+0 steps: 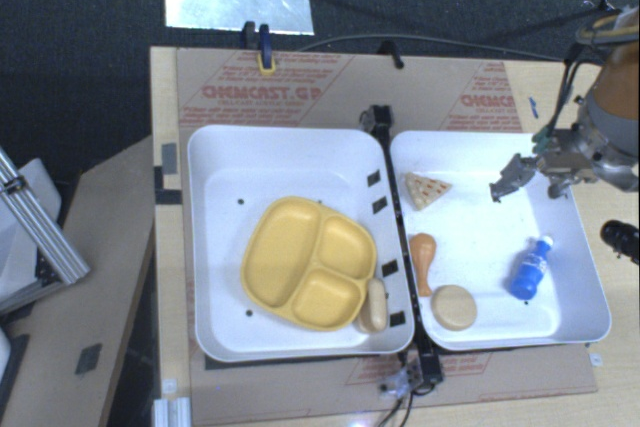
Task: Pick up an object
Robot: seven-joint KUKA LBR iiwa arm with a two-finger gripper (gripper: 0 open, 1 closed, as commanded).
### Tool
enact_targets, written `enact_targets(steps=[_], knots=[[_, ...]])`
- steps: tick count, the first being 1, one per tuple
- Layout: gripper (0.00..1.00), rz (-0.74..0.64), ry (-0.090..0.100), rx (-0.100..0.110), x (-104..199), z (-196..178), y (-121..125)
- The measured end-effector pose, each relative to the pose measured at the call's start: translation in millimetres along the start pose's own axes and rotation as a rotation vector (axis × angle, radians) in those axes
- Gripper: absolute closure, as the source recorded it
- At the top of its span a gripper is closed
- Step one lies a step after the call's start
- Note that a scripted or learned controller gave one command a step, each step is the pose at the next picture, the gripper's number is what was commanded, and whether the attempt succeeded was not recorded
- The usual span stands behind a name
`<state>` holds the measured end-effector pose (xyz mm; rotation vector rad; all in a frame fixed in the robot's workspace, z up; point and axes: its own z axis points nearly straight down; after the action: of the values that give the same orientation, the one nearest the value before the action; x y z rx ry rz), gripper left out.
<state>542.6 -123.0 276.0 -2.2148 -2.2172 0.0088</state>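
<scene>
The right bin [580, 315] holds a pizza-slice toy [427, 189] at its back left. An orange drumstick [423, 260] and a round tan bun [454, 307] lie at its front left, and a blue bottle [530, 267] lies at the right. My gripper [528, 189] hangs over the back right part of this bin, above and behind the blue bottle and to the right of the pizza slice. Its fingers stand open with nothing between them.
The left bin [215, 215] holds a yellow divided plate [310, 262] with a pale bread roll [375, 305] at the plate's front right edge. A black divider with clips [395, 235] runs between the bins. A metal rail [40, 225] sits off the bench at the left.
</scene>
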Motion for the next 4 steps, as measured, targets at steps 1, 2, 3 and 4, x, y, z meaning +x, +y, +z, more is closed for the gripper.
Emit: enact_targets(steps=[1,2,3,4], knots=[[0.0,-0.003,-0.002,-0.011,0,-6,2],[0.0,0.0,-0.001,-0.008,-6,46,11],[0.0,-0.001,-0.001,-0.007,0,102,19],[0.0,0.0,0.0,-0.005,3,164,23]])
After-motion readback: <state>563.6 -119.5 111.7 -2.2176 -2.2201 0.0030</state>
